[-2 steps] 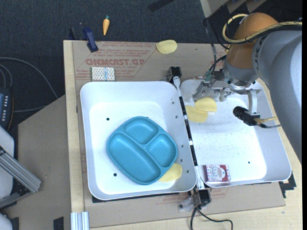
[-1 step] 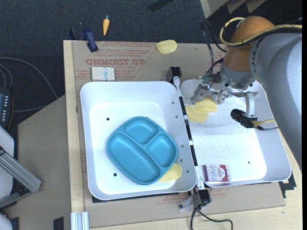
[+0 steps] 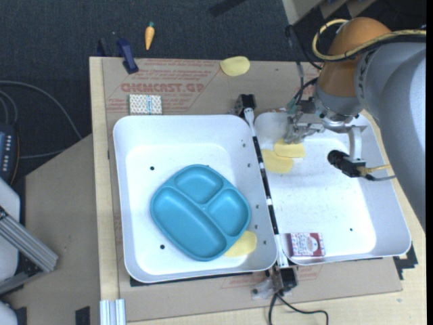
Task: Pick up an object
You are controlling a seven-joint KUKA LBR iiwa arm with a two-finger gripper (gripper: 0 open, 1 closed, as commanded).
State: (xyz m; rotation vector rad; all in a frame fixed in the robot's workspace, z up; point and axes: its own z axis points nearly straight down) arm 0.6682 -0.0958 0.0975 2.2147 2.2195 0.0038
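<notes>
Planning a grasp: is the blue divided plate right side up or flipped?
Right side up: the blue plate shows three hollows, in the left bin.

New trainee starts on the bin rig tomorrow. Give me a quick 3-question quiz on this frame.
1. True or false: the blue divided plate lies in the right bin.
2. Which thing is the end effector at?
A) the yellow pieces in the right bin
B) a toy carrot
C) the plate
3. How many compartments does the plate have?

Key:
1. False: it lies in the left bin.
2. A.
3. Three.
</notes>
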